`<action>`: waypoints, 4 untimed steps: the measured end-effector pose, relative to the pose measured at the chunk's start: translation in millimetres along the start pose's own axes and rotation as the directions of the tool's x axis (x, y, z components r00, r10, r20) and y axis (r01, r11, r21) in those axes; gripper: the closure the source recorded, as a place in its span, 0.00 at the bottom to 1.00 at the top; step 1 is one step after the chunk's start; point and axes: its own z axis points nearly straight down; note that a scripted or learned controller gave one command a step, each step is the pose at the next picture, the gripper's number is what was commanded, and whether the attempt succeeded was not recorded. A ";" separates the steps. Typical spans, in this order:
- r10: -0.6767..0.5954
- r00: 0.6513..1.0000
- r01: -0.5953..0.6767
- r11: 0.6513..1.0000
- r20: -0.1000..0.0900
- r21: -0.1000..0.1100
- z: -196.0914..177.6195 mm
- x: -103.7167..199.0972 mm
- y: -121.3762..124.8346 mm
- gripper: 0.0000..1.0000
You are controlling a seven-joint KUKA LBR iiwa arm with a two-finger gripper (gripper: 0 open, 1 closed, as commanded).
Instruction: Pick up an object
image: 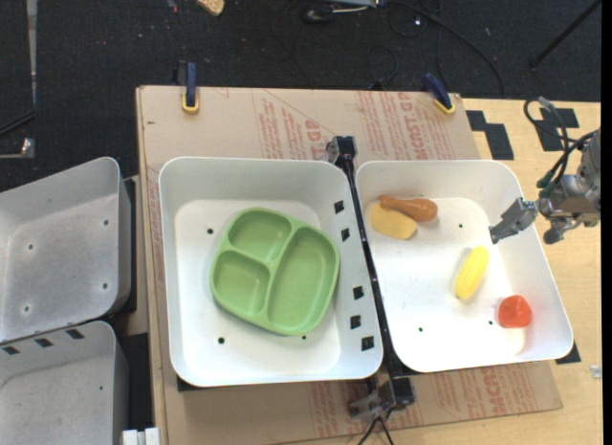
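Jaws wide apart and empty at the right bin's (pixel 550 271) rim, above the yellow object (pixel 470 273).

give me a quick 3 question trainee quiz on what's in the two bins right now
1. True or false: the green tray lies in the left bin.
2. Which item in the right bin lies nearest the tool? A) red item B) yellow banana C) orange item
3. Fill in: the green tray has ___ compartments.

Key
1. True.
2. B. The banana lies just below and left of the tool, which sits at the bin's right rim; nothing shows between its fingers.
3. Three.
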 end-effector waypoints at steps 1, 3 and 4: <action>-0.003 1.000 0.004 1.000 0.003 -0.011 -6.0 0.6 2.0 0.00; -0.001 1.000 0.001 1.000 0.002 -0.010 79.3 1.8 6.3 0.00; -0.002 1.000 0.002 1.000 0.002 -0.011 121.2 4.2 9.2 0.00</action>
